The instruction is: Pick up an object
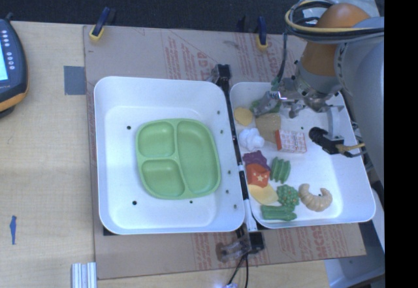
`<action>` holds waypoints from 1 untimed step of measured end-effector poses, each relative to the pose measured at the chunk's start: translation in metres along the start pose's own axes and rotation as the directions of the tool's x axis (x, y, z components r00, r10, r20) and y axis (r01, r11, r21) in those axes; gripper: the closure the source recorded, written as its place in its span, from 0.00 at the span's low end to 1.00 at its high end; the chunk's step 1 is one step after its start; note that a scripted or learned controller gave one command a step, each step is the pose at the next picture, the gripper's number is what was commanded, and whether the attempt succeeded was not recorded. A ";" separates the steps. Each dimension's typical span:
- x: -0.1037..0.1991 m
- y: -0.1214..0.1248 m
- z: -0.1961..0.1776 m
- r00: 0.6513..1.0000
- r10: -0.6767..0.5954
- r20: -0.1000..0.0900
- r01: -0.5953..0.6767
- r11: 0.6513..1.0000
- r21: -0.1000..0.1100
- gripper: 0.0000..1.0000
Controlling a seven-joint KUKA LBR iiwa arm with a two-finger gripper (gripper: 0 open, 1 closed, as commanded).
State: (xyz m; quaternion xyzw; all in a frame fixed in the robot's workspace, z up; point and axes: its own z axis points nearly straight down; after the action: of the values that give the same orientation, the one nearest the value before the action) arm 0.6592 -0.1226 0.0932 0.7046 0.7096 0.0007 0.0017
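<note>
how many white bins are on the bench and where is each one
2. The left bin holds a green divided plate; the right bin holds the toy food, with the arm above its far end.

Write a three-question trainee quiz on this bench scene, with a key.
1. True or false: the green divided plate lies in the left bin.
2. Which toy lies nearest the right bin's front right corner? A) croissant B) broccoli C) red-and-white box
3. Fill in: the end effector hovers over the ___ bin.

Key: 1 true; 2 A; 3 right.
</note>
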 end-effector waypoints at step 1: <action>0.018 -0.104 0.002 1.000 0.004 -0.003 -0.004 1.000 0.017 0.00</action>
State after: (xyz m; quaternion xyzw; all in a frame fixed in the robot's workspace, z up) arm 0.5548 -0.1053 0.0911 0.7062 0.7080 -0.0039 -0.0054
